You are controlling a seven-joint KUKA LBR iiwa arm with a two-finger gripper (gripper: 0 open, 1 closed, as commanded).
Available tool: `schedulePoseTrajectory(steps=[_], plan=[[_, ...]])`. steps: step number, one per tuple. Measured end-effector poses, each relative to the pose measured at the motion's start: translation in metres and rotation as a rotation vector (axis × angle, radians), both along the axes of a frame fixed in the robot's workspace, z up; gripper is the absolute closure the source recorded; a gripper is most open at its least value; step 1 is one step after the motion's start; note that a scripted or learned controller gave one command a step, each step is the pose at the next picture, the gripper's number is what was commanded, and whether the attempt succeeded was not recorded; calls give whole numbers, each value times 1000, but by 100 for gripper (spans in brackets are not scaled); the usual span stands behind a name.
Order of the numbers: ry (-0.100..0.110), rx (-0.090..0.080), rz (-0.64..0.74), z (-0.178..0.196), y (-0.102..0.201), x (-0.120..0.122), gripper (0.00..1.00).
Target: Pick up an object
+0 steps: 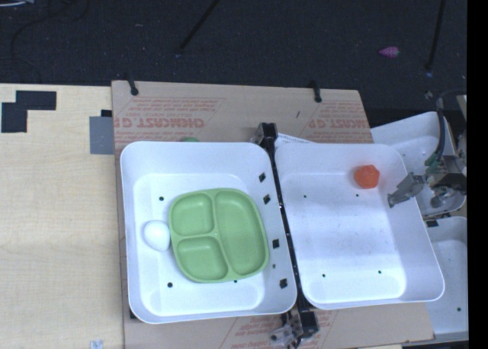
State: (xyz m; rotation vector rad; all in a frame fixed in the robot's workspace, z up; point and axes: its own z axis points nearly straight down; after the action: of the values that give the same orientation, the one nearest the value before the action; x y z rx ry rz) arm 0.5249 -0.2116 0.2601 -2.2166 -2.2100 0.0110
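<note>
Two white bins sat side by side on the worktop (53,218). The left bin (145,161) held a green divided plate (218,234) with three compartments, and a small white ball (157,234) lay touching the plate's left edge. The right bin (343,264) held one small orange object (367,176) near its upper right corner, resting on the bin floor, nothing gripping it. The pincer (404,189) was at the right bin's right rim, near the orange object but apart from it. Couldn't tell its state; too small and blurred.
</note>
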Motion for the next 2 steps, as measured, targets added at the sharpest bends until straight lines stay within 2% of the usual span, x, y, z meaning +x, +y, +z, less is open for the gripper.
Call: schedulePoseTrajectory(steps=[1, 2], plan=[[-12, -3, 3, 6, 0, 2, 0], [-4, 0, 3, -58, 6, 1, 0]])
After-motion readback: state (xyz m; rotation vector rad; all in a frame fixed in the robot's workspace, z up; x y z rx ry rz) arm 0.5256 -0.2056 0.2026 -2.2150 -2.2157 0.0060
